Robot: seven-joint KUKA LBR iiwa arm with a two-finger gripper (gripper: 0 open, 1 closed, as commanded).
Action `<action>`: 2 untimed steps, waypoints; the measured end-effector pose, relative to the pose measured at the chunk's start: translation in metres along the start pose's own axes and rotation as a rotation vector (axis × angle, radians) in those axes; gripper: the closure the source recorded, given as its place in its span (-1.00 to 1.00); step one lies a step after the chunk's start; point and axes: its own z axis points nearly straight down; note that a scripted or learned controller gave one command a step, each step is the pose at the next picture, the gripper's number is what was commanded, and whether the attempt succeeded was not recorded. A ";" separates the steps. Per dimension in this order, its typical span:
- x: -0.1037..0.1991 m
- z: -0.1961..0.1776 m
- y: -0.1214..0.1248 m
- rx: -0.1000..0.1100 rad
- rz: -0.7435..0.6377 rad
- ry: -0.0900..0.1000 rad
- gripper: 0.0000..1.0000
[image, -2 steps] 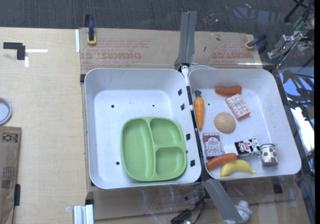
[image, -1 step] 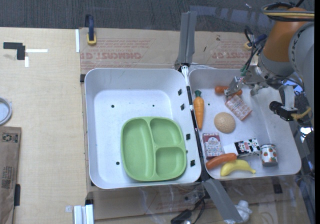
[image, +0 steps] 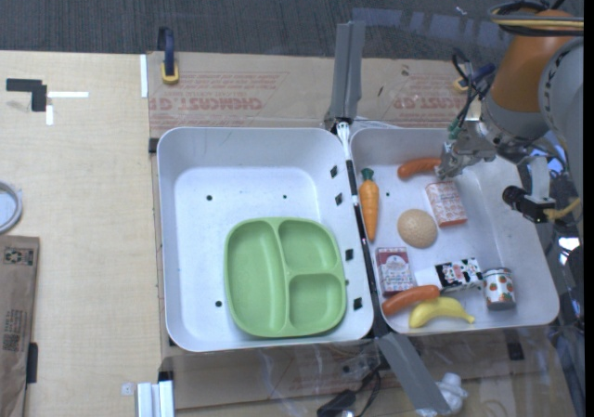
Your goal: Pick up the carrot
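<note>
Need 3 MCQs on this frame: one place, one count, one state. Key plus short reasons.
1. Where does the carrot lie?
A. in the green plate
B. along the right bin's left wall
C. on the cardboard

2. How many compartments does the green plate have?
A. two
B. three
C. four

3. How does the carrot stand relative to the gripper?
A. between its fingers
B. lying apart from it
C. lifted above the bin

Key: 1 B, it rests against the wall of the right bin. 2 B, three sections show. 3 B, the gripper is over by the sausage.

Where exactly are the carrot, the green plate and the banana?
carrot (image: pixel 369 206), camera view, middle of its orange body.
green plate (image: pixel 249 283), camera view, its large left compartment.
banana (image: pixel 442 311), camera view, middle of its curve.
</note>
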 end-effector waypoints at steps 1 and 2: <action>0.103 -0.092 0.004 -0.001 0.006 0.002 1.00; 0.139 -0.091 -0.019 0.001 -0.128 0.002 1.00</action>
